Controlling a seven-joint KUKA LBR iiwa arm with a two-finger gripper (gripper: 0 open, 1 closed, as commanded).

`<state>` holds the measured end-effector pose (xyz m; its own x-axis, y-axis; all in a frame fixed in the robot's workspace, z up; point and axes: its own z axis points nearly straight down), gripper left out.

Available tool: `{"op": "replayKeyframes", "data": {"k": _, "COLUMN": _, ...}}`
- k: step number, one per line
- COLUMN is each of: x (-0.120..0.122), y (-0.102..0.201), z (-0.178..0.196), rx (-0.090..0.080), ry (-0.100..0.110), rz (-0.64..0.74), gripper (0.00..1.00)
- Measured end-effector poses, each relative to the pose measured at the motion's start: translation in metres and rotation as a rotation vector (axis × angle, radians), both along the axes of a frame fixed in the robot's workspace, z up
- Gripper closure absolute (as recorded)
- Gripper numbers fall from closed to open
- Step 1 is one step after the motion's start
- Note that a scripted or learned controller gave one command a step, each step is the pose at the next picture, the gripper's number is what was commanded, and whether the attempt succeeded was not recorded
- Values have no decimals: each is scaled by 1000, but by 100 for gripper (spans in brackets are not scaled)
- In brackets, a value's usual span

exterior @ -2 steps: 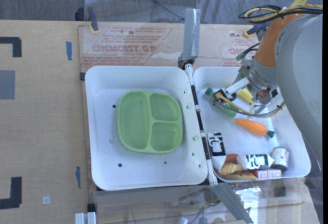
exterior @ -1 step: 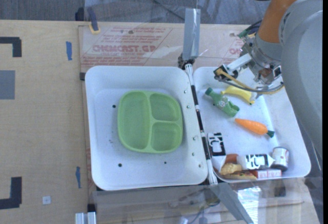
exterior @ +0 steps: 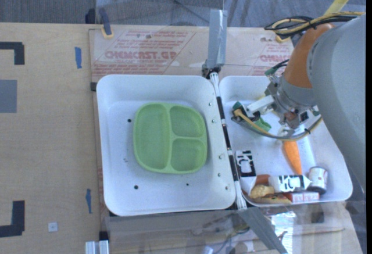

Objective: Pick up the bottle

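White plastic is most of what I see from my end: two shallow bins side by side on the wooden worktop [exterior: 46,131], with a cardboard sheet [exterior: 145,52] printed in red lying behind them. A green divided plate [exterior: 170,138] sits flat in the middle of the left bin [exterior: 110,148], with three compartments facing up. The arm [exterior: 343,72] comes in from the right, and its orange band [exterior: 299,64] sits above the far part of the right bin [exterior: 264,151], with the wrist hanging low over that bin's far half. I cannot tell whether the jaws are open or closed, since the wrist body and a loop of cable hide them from this angle, and I see nothing that I can say is gripped. A small green item [exterior: 247,116] lies just beside the wrist on its left, and I cannot make out whether the two touch. The bottle [exterior: 297,183] lies on its side in the near right corner of the right bin, white cap pointing right, dark label up, well apart from the wrist. An orange carrot [exterior: 293,157] lies between the wrist and the bottle, its tip close to the bottle. A tan, bread-like piece [exterior: 263,191] rests just left of the bottle against the near wall, and a black-and-white tag [exterior: 246,164] lies by the wall that the two bins share.
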<state>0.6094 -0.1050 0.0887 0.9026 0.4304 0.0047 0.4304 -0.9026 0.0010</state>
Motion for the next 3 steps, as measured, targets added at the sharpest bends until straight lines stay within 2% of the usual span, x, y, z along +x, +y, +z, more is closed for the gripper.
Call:
{"op": "replayKeyframes", "data": {"k": 1, "x": 0, "y": 0, "z": 10, "rx": -2, "ry": 3, "rz": 4, "gripper": 100}}
{"op": "replayKeyframes", "data": {"k": 2, "x": 25, "y": 102, "z": 141, "rx": 0, "ry": 4, "rz": -175, "gripper": 100}}
{"op": "replayKeyframes", "data": {"k": 3, "x": 25, "y": 101, "z": 141, "rx": 0, "ry": 4, "rz": -176, "gripper": 0}}
